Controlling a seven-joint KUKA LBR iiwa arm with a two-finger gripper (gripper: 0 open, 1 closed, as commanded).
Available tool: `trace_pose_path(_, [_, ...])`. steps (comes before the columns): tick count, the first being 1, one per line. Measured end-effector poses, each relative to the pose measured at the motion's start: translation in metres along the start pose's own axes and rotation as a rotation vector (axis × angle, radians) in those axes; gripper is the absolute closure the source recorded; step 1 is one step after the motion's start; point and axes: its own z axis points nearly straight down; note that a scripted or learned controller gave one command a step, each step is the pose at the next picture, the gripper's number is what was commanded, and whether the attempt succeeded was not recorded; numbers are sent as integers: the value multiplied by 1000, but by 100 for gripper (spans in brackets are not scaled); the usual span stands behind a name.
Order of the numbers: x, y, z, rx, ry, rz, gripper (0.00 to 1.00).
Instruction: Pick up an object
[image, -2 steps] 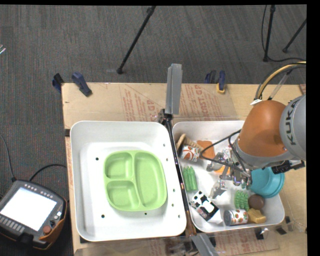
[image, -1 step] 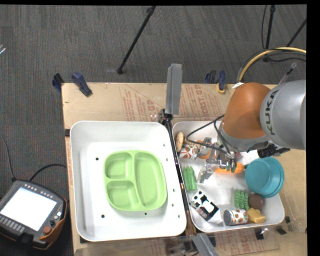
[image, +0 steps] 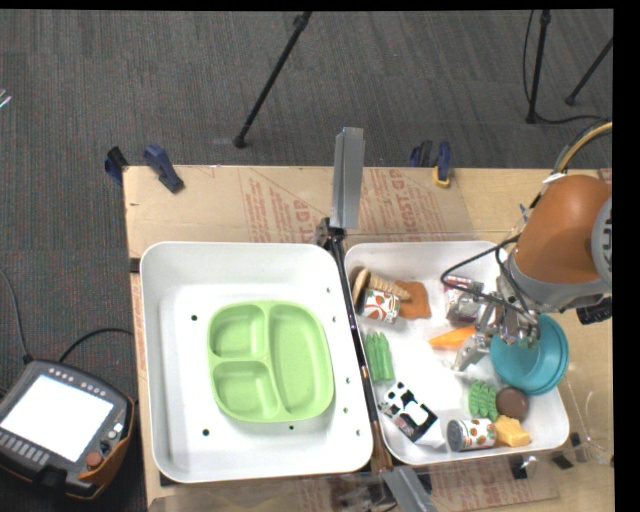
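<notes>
**Camera view: gripper low in the right bin, no object secured**

Camera view places my gripper (image: 478, 340) inside the right bin (image: 430, 256), near its right side, with my orange-banded wrist (image: 560, 240) above it. I cannot tell the state of the tool at this angle. Nothing is visibly held.

1. Orange wedge-shaped piece (image: 452, 338): just beside the gripper on its left, possibly touching; contact cannot be confirmed.
2. Teal bowl (image: 535, 358): just right of the gripper, against the bin's right wall.
3. Front right corner: a green ridged item (image: 483, 400), a brown round item (image: 512, 402), a yellow piece (image: 514, 432) and a small patterned cup (image: 470, 434) lying on its side.
4. Black-and-white patterned box (image: 408, 410): near the front left of this bin.
5. Green bean-like item (image: 380, 356): beside the left wall.
6. A second patterned cup (image: 381, 304) and a brown flat piece (image: 414, 298): at the back left.

The left bin (image: 170, 300) bears a green divided plate (image: 271, 360).
</notes>
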Motion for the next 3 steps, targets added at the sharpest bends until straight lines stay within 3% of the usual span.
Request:
trace_pose_path(1, [9, 44, 0, -5, 2, -58, 0])
trace_pose_path(2, [101, 25, 2, -4, 6, -73, 0])
trace_pose_path(3, [55, 69, 1, -3, 3, 99, 0])
